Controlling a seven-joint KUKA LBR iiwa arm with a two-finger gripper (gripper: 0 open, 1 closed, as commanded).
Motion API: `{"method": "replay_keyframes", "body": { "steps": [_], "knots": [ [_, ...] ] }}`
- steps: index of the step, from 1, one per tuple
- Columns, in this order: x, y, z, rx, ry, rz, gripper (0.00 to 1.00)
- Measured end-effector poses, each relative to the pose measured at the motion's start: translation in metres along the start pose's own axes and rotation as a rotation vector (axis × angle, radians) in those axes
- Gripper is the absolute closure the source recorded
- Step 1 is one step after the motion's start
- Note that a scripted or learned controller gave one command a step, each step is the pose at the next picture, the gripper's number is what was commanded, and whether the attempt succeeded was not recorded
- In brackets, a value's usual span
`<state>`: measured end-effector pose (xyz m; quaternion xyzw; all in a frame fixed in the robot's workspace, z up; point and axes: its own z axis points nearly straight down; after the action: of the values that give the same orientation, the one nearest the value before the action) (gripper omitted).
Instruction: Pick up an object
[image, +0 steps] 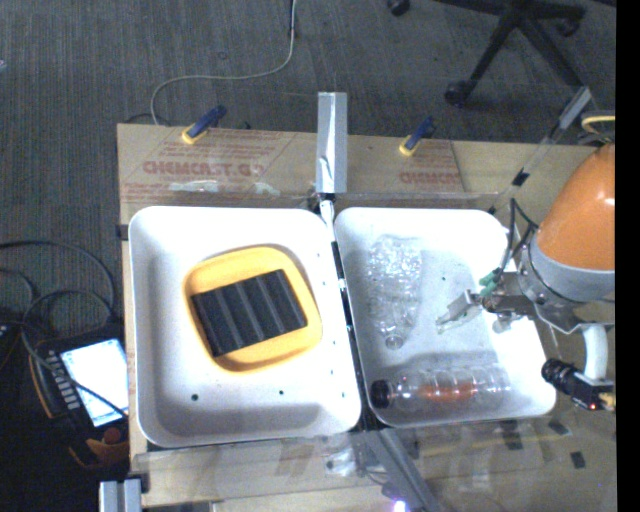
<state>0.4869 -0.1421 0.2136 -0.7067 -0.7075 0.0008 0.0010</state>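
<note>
In the right bin (520, 400) lie two clear plastic bottles. A crumpled one (394, 285) rests near the bin's middle, with its neck toward the front. A longer one with a black cap (440, 388) lies along the front wall and has a reddish tint inside. My gripper (453, 312) hangs over the right bin, just right of the crumpled bottle and above the long one, with nothing visibly in it. The left bin (160, 400) holds a yellow dish with a black ridged insert (252, 308).
The grey arm with its orange band (585, 215) covers the right bin's right side. A metal post (331, 140) stands behind the divide between the bins. Clamps and a cardboard sheet (230, 160) lie behind the bins, and a lit tablet (90, 375) sits at the left.
</note>
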Motion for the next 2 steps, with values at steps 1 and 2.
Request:
{"method": "replay_keyframes", "body": {
  "steps": [1,2],
  "knots": [
    [0.059,0.021,-0.011,0.000,0.001,0.012,0.00],
    [0.052,0.084,0.031,0.001,0.001,0.062,0.00]
  ]
}}
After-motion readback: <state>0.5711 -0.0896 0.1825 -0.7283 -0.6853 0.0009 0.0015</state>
